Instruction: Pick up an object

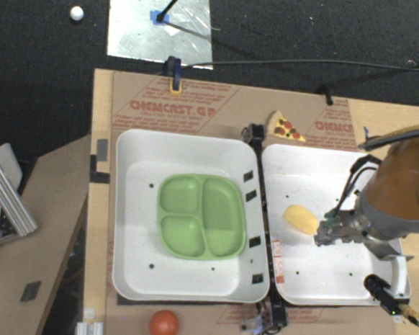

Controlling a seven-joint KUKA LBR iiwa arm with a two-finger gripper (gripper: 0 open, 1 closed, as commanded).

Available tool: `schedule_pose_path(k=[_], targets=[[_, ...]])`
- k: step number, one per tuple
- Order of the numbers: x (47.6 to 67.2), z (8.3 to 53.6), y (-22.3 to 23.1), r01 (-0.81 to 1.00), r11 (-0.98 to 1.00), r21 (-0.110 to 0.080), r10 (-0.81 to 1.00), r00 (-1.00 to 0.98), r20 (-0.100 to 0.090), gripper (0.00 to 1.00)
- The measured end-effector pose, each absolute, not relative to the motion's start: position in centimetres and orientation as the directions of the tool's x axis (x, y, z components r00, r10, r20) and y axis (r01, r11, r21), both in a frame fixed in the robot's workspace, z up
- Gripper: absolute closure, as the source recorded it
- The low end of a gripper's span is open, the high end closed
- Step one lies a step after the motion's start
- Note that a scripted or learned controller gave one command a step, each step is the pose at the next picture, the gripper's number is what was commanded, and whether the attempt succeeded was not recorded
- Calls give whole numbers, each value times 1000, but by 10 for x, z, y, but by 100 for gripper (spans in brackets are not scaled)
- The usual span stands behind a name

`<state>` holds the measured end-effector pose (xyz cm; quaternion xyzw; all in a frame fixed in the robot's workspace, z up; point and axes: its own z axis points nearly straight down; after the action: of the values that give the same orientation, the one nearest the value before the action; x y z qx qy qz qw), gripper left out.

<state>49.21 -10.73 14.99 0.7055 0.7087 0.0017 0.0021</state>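
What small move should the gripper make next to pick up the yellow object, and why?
Probably a short move toward the left bin, then down. The gripper sits in the right bin just beside the yellow object, on the side away from the left bin, not over it. Nothing shows between its fingers, so the yellow object, the nearest item in that bin, looks like the easiest target.

Arm (410,186) cut off at right edge.

Robot lab: bench (200,101) w/ bins (135,150)
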Motion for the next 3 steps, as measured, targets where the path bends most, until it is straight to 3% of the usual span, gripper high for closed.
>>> schedule_pose_path(k=[2, 3], targets=[[491, 239, -112, 1000, 5, 7, 1000, -5, -1, 100], [509, 229, -65, 1000, 9, 3, 1000, -9, 1, 100]])
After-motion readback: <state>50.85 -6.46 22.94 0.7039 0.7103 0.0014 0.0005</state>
